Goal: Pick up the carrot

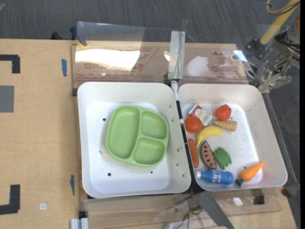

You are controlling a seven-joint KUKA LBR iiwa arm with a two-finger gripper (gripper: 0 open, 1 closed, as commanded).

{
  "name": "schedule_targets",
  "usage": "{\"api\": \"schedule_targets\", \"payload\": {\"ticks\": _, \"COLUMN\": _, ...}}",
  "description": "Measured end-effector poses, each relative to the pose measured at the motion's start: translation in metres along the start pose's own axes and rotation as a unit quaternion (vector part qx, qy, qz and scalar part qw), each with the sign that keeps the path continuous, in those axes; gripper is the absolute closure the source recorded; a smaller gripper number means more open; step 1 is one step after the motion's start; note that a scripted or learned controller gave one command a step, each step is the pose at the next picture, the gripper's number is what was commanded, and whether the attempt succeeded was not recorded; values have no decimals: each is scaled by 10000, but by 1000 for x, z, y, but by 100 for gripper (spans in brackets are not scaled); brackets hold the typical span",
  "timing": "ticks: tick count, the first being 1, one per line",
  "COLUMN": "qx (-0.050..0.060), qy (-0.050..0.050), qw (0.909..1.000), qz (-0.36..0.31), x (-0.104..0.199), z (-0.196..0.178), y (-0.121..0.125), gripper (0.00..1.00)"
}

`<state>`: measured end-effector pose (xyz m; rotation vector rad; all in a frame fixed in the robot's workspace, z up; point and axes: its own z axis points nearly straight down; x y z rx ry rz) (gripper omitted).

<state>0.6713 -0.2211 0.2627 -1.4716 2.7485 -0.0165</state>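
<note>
The carrot (251, 171) is orange with a small green tip and lies in the front right corner of the right bin (269, 128), beside a blue bottle (215, 177). My gripper (269, 70), a grey metal assembly under a yellow hose, is at the top right, outside the bin past its far right corner. It is well away from the carrot, with nothing seen in it.
The right bin also holds a watermelon slice (208, 155), a green vegetable (222, 156), a banana (208, 133), a tomato (193, 123), another red fruit (223, 112), a small carton (199, 113) and a sausage (193, 151). The left bin (90, 128) holds a green divided plate (138, 135).
</note>
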Motion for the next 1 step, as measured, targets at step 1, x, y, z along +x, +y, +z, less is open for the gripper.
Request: {"api": "schedule_targets", "payload": {"ticks": 1, "qx": 47, "qy": -41, "qw": 10000, "qz": 18, "x": -2, "z": -12, "y": -1, "gripper": 100}}
